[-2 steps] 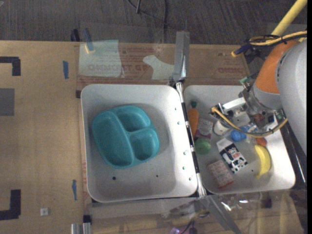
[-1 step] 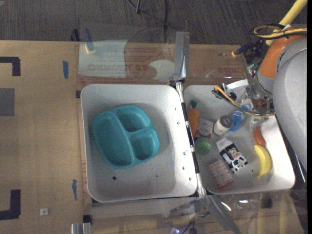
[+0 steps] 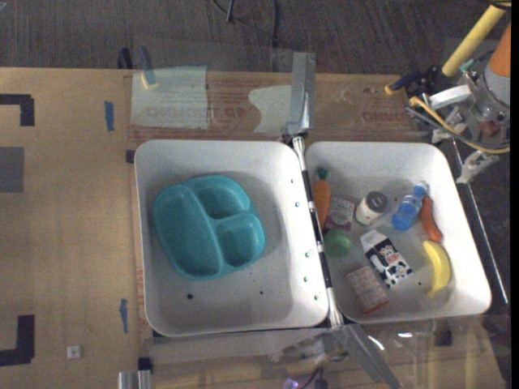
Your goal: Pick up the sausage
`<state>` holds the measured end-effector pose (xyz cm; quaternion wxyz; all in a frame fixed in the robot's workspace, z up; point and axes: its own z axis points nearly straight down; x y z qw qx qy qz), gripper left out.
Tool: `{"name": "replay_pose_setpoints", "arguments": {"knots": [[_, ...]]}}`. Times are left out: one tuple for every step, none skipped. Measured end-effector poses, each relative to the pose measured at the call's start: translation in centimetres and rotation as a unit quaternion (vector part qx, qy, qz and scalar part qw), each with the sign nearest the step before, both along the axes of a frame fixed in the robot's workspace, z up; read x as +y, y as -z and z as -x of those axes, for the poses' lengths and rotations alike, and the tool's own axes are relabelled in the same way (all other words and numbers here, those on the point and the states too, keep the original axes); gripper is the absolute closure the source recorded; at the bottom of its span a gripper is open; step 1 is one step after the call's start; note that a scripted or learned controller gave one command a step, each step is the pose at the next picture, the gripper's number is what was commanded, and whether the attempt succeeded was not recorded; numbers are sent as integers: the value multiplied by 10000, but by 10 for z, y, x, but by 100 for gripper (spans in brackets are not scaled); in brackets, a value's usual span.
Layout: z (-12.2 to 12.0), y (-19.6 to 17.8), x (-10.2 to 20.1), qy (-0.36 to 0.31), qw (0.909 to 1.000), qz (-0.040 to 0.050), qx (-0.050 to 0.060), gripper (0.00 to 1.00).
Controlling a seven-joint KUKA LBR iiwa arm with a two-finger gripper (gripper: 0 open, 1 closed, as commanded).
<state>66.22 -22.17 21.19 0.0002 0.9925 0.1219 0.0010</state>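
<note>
Banana beside sausage; tool apart.

You're looking at a softly lit, somewhat dim picture with a mild overall blur; small labels can't be read. The two white bins are the brightest areas, close to washed out. The teal divided plate throws a faint shadow to its right. Pale glare sits on the clear plastic sheet on the table. The floor at top is dark and grainy.
</note>
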Motion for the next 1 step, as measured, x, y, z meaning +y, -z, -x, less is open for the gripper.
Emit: {"name": "replay_pose_setpoints", "arguments": {"knots": [[33,116,5,-31,10000,-41,-1,0]]}}
